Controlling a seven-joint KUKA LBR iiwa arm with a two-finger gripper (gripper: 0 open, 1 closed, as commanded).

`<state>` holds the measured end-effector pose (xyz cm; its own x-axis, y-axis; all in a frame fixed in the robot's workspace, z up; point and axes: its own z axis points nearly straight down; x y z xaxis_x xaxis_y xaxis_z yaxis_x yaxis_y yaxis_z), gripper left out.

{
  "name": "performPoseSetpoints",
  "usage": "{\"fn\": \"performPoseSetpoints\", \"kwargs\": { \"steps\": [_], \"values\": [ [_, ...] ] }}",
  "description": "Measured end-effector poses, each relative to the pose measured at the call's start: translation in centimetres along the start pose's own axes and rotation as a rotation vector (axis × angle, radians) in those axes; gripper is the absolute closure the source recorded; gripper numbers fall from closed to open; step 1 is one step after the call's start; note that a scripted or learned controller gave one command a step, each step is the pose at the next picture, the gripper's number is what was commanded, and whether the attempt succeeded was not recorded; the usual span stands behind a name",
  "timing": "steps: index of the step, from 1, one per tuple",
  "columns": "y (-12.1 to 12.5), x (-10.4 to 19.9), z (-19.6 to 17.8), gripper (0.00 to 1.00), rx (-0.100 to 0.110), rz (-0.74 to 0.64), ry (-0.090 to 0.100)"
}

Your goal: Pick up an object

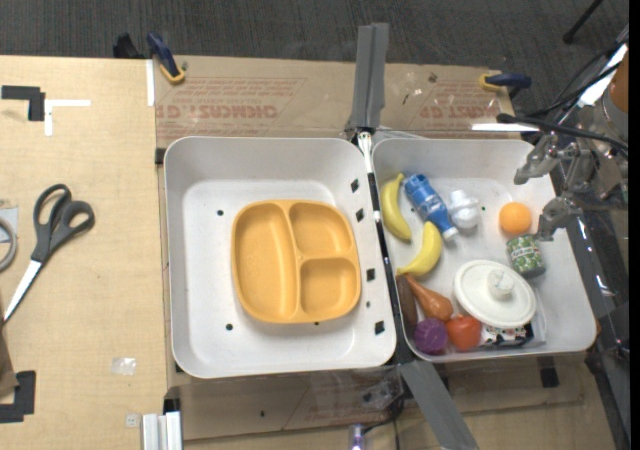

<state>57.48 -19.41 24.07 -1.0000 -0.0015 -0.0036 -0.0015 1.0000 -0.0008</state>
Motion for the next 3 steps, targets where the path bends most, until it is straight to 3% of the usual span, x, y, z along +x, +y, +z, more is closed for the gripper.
{"fn": "performPoseSetpoints", "kwargs": {
  "steps": [1, 2, 3],
  "values": [
    [5.2, -5.2, 14.4, 0.00, 0.000, 0.138, -0.002],
    [9.0, -2.1, 14.8, 0.00, 0.001, 0.342, 0.003],
    [8.5, 3.6, 14.9, 0.00, 0.001, 0.537, 0.003]
  ]
}}
